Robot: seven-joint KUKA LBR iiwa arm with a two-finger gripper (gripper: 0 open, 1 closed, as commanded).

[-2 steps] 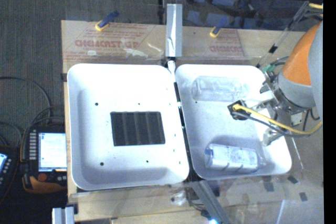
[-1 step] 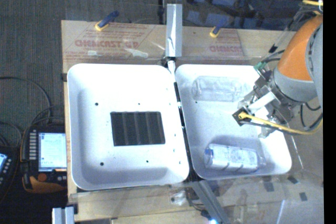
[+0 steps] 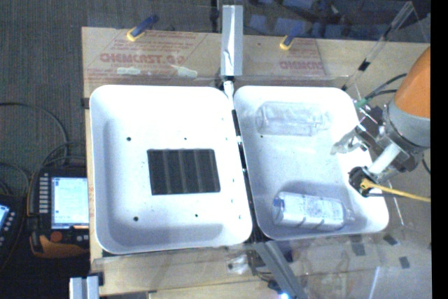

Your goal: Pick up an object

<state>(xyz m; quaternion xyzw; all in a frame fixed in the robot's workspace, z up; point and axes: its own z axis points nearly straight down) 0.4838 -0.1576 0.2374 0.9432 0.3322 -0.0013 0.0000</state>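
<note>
**Gripper (image 3: 348, 144) over the right bin's (image 3: 301, 164) right edge; opening and hold cannot be told.**
The clear bottle (image 3: 290, 118) and the crushed bottle (image 3: 311, 211) look slick and could roll away from a pinch.

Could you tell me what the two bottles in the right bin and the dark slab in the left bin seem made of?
Upper bottle: likely thin clear plastic, glossy; the white bin floor shows through. Lower bottle: probably plastic too, with a pale printed wrap. Dark slab: matte, ribbed in strips; plastic or rubber, I cannot tell.
</note>
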